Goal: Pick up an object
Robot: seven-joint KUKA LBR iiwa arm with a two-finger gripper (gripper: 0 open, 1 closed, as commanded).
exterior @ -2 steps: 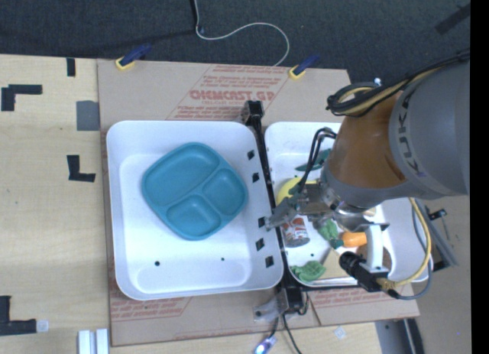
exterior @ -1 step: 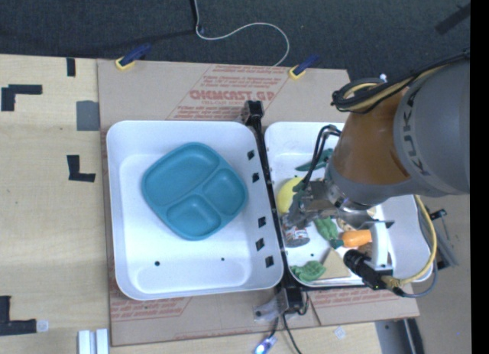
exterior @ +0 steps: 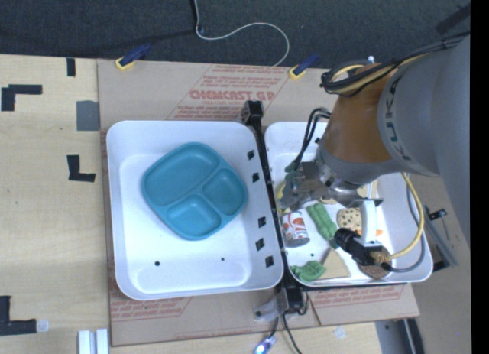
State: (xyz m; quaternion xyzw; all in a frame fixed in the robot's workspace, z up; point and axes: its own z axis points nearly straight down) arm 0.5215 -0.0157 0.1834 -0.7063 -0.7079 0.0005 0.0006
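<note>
Two white bins sit side by side on the desk (exterior: 46,192). The left bin (exterior: 153,268) carries a blue three-compartment plate (exterior: 195,189), which lies flat a little toward the bin's far edge and clear of its walls.

The things to pick lie in the right bin (exterior: 284,140), grouped in its near-left part. A small can with a red label (exterior: 295,228) lies close to the bin's left wall. Just beside it, toward the bin's middle, is an elongated green piece (exterior: 323,221). A round tan spotted piece (exterior: 349,217) lies next to that. A crumpled green item (exterior: 309,271) rests at the near-left corner, and a brownish item (exterior: 374,270) lies by the near edge.

The grey arm (exterior: 428,115) with its orange band reaches over the right bin. The tool (exterior: 296,190) is low near the left wall, just beyond the can. Whether it is open or closed cannot be told, and nothing is seen gripped in it.
</note>
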